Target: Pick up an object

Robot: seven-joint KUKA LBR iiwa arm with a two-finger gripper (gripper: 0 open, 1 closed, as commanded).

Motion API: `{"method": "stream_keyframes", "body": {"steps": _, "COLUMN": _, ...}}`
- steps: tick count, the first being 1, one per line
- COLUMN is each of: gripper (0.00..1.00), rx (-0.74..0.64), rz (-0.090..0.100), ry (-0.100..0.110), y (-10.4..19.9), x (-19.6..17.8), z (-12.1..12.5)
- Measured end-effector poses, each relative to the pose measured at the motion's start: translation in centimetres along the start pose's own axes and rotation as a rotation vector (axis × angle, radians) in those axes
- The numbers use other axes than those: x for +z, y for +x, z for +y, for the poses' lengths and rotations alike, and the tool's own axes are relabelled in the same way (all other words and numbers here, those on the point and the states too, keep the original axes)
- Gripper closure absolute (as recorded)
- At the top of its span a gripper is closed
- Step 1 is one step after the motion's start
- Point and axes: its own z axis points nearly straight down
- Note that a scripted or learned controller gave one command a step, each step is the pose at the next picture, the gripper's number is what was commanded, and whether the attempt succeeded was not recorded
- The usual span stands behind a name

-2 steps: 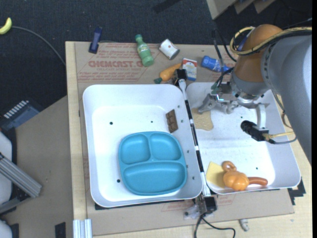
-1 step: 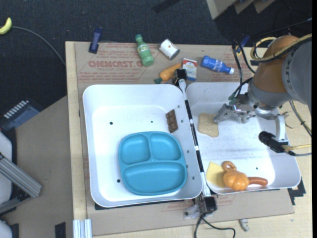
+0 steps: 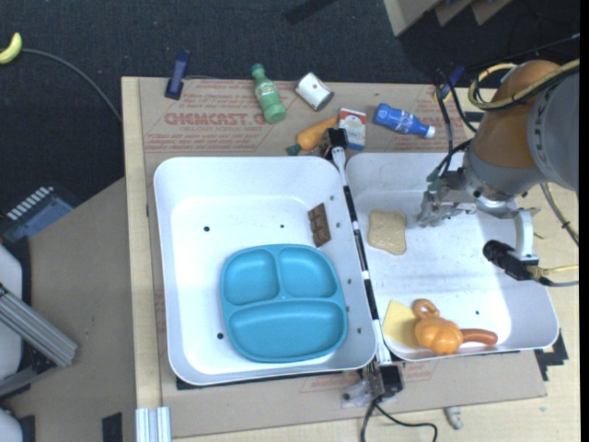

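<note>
— Bins first: what are you looking at?

— I am looking down on the left bin (image 3: 184, 201), which is carrying a blue divided plate (image 3: 283, 302) and a small brown block (image 3: 318, 224) near its right wall. I am working over the right bin (image 3: 525, 293), where my arm (image 3: 515, 127) is reaching in from the right.

— And where is your pincer sitting?

— My gripper (image 3: 433, 208) is hanging low over the upper middle of the right bin. I cannot tell whether it is apart or together, and I am seeing nothing held in it.

— Which thing are you going for?

— I am judging the beige bread slice (image 3: 387, 232) to be the nearest target. It is lying flat on the bin floor just to the left of my pincer and slightly toward the near side, with its long axis running roughly from far to near. The orange toy (image 3: 440, 331) and the yellow wedge (image 3: 398, 322) are sitting well apart from me at the near edge.

— So the coming move?

— I am thinking a short shift leftward, then down, turning so I am closing across the slice's narrow width.
</note>
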Motion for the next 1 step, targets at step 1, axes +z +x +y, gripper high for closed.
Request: {"method": "stream_keyframes", "body": {"steps": 1, "gripper": 1.0, "rx": -0.001, "rz": 0.002, "ry": 0.002, "y": 4.34, "x": -1.26, "z": -4.25}}
